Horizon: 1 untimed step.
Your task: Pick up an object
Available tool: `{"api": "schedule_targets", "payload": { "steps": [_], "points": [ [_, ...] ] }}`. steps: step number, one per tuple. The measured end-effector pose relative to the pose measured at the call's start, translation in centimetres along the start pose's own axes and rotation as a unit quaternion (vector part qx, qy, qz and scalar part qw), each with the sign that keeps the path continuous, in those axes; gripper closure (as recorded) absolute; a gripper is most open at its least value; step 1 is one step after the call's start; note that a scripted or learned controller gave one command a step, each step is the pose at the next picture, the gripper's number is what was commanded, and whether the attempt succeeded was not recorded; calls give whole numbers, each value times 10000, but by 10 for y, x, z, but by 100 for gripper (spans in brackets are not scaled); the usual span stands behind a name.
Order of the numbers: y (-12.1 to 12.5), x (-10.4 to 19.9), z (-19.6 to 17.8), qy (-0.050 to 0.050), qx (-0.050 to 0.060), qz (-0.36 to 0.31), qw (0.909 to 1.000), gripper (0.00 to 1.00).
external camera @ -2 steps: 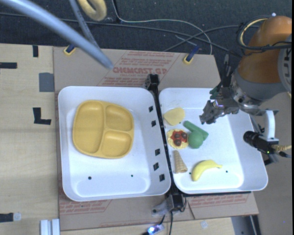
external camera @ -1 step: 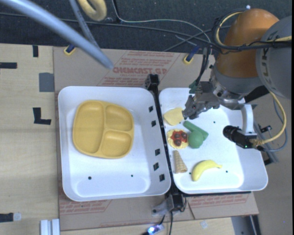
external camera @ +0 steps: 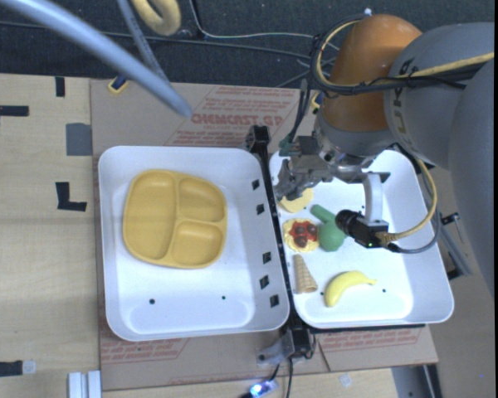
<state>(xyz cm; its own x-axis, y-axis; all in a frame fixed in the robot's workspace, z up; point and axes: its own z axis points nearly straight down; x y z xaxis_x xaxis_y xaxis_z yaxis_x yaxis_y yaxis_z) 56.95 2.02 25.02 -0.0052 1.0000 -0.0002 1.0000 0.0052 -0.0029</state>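
The right white bin (external camera: 415, 297) holds several toy foods: a yellow banana (external camera: 347, 286), an ice-cream cone (external camera: 304, 274), a small pizza-like piece with red topping (external camera: 301, 235), a green vegetable piece (external camera: 327, 226) and a pale yellow piece (external camera: 297, 198). My gripper (external camera: 295, 181) hangs low over the bin's far left corner, right above the pale yellow piece. The wrist and cables hide its tips.
The left white bin (external camera: 133, 305) carries a yellow divided plate (external camera: 175, 218). A black divider (external camera: 266, 214) runs between the bins. The grey arm with its orange band (external camera: 373, 65) covers the right bin's far side. A black cable fitting (external camera: 358, 225) hangs beside the green piece.
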Motion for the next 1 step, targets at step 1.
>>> {"api": "schedule_targets", "payload": {
  "steps": [1],
  "points": [
    [23, 49, 12, 1, -7, -3, 10000, 100]
  ]
}}
